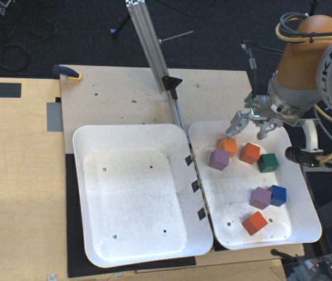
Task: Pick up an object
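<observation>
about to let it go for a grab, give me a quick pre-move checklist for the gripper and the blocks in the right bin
1. Gripper carries nothing: ok, its fingers are spread with nothing between them.
2. Gripper is over the right bin, at its far edge: ok.
3. A target sits close: ok, the orange block and the red block lie just in front of it.
4. Target stands free of neighbours: not ok, the orange block touches a purple block.
5. Red block is clear of the green block: cannot tell, they sit very close.
6. Gripper height above the blocks: cannot tell from this slanted view.
</observation>
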Controlling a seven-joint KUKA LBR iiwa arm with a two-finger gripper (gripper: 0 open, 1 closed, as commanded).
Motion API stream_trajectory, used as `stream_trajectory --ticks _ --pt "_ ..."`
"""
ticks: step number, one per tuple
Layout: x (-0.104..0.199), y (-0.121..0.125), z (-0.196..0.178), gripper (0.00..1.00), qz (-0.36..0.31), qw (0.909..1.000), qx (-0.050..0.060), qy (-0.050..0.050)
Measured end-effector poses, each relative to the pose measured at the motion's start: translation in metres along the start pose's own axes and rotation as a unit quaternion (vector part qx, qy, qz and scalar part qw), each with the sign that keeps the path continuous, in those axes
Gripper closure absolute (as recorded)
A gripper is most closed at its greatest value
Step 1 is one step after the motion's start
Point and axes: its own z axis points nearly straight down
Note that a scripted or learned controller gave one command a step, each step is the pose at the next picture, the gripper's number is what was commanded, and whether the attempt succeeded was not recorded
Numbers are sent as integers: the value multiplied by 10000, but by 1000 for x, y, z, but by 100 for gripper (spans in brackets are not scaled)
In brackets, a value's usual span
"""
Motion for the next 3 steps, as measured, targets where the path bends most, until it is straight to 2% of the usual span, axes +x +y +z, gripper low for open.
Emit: stream_trajectory --ticks 1,2,3 --pt "0 1 -3 0 0 10000 -25 -4" --pt "-7 4 46 0 11 10000 0 -6" --pt "-9 -7 104 0 13 10000 9 -1"
